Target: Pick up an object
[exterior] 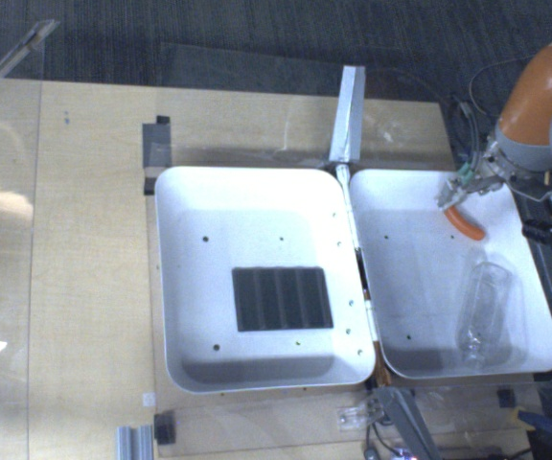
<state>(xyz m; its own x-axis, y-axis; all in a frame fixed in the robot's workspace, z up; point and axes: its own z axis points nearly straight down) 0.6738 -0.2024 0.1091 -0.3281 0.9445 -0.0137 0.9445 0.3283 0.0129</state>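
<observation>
In the right bin point(401, 257) a small orange sausage-shaped object point(466, 223) lies near the far right corner. My gripper point(451, 195) hangs just above and to the left of that object's upper end; whether it touches it I cannot tell. A clear plastic bottle point(482, 312) lies lengthwise along the right side of the same bin. A dark grey ribbed rectangular block point(282, 298) lies flat in the middle of the left bin point(199, 209). Nothing is visibly held.
The arm with its orange band point(540, 89) comes in over the right bin's far right corner. A metal bar point(347, 113) stands behind the divide between the bins. Cables and brackets point(401, 429) sit at the bench's front edge.
</observation>
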